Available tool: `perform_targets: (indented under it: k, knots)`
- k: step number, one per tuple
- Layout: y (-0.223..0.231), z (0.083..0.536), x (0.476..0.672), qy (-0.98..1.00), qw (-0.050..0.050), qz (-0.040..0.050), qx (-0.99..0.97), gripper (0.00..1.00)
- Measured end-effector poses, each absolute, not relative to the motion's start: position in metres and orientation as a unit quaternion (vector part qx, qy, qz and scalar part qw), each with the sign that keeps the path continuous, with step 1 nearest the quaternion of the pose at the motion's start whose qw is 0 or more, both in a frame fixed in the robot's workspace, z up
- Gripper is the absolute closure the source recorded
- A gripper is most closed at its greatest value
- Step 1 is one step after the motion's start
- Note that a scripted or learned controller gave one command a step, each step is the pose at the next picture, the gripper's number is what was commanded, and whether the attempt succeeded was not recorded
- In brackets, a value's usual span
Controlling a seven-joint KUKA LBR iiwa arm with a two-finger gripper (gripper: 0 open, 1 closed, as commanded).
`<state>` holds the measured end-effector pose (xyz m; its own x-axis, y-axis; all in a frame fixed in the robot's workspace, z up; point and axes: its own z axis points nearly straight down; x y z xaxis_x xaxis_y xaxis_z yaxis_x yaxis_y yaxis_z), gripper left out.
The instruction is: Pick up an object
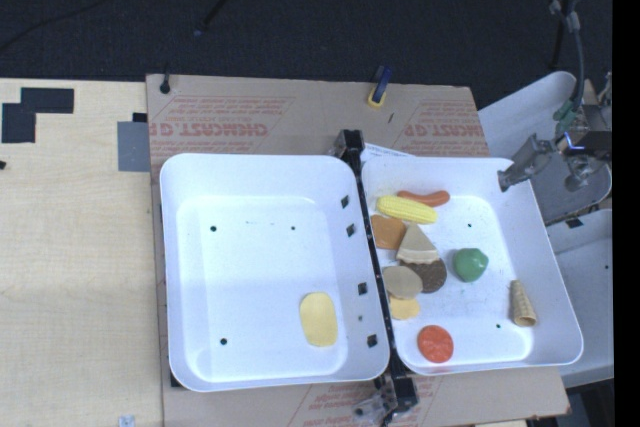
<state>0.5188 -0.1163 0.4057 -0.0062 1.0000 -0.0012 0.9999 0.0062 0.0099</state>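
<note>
The right bin holds a pile of toy food: a yellow corn cob, a red sausage, an orange piece, a tan wedge, a brown disc and a beige disc. A green ball, a waffle cone and a red tomato lie apart from the pile. A pale yellow oval lies alone in the left bin. My gripper hangs at the right bin's far right corner, above the rim and away from all the objects.
A black divider with clips runs between the bins. Both bins rest on a cardboard sheet. A blue and yellow clamp sits at its far edge. White housing and cables stand at the right.
</note>
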Motion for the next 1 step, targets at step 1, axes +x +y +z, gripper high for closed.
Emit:
perform_targets:
  k: [1]
  knots:
    - [-0.1186,0.4032,0.5192,0.708,-0.005,-0.0053,0.706,1.00]
